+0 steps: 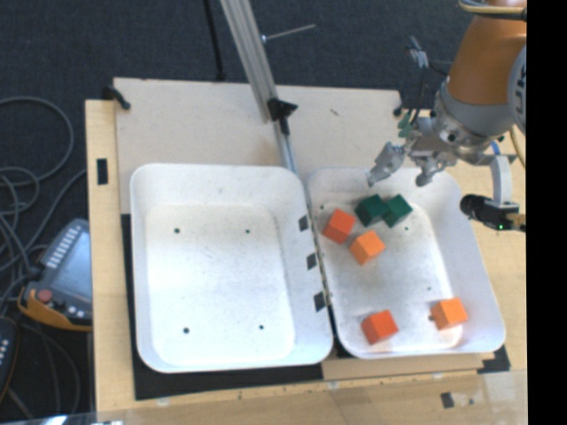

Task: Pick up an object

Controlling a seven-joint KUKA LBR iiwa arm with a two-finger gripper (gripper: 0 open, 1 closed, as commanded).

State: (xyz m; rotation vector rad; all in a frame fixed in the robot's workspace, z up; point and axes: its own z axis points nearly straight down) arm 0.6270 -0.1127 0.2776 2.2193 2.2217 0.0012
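Observation:
The right bin (469, 264) holds several blocks. Two dark green blocks (384, 209) lie side by side near its far edge. An orange block (338, 226) sits just left of them, and another orange block (367, 246) lies a little nearer. Two more orange blocks rest near the front edge, one (380, 326) in the middle and one (449, 312) at the right. My gripper (405, 168) hangs above the bin's far edge, just beyond the green blocks. Its two fingers are spread apart, with nothing between them.
The left bin (146, 237) sits beside the right one. A slanted aluminium post (252, 56) rises from the bench behind the bins. Cables and a handheld pendant (58, 273) lie on the floor at the left. A black fitting (483, 208) sticks out at the right bin's rim.

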